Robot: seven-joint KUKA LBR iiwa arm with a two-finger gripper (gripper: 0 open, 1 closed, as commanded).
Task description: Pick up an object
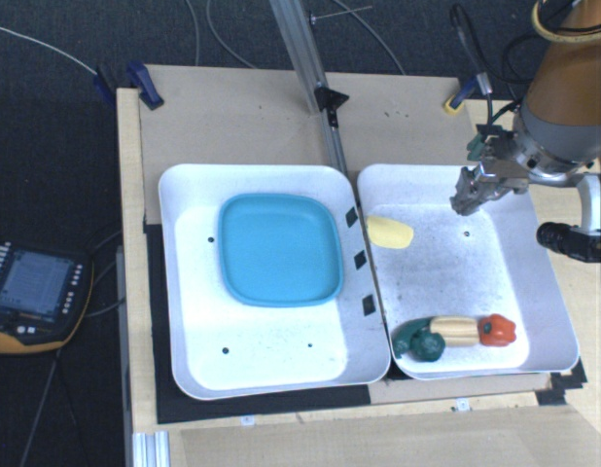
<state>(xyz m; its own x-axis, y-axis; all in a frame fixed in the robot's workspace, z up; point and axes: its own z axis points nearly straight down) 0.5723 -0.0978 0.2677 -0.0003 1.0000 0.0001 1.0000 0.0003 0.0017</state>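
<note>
The right bin (pixel 534 251) holds a pale yellow piece (pixel 389 233) near its far left wall. At its near edge lie a dark green object (pixel 419 342), a tan stick-shaped object (pixel 455 331) and a red object (pixel 496 330), side by side and touching. My gripper (pixel 467 199) hangs over the far part of this bin, right of the yellow piece and well above the near row. Nothing shows between its fingertips.
The left bin (pixel 189 290) carries a square blue plate (pixel 280 249). A metal pole (pixel 300 42) slants over the bench to the gap between the bins. Blue clamps (pixel 145 84) sit at the far bench corners. A handheld controller (pixel 33 295) lies off the bench at left.
</note>
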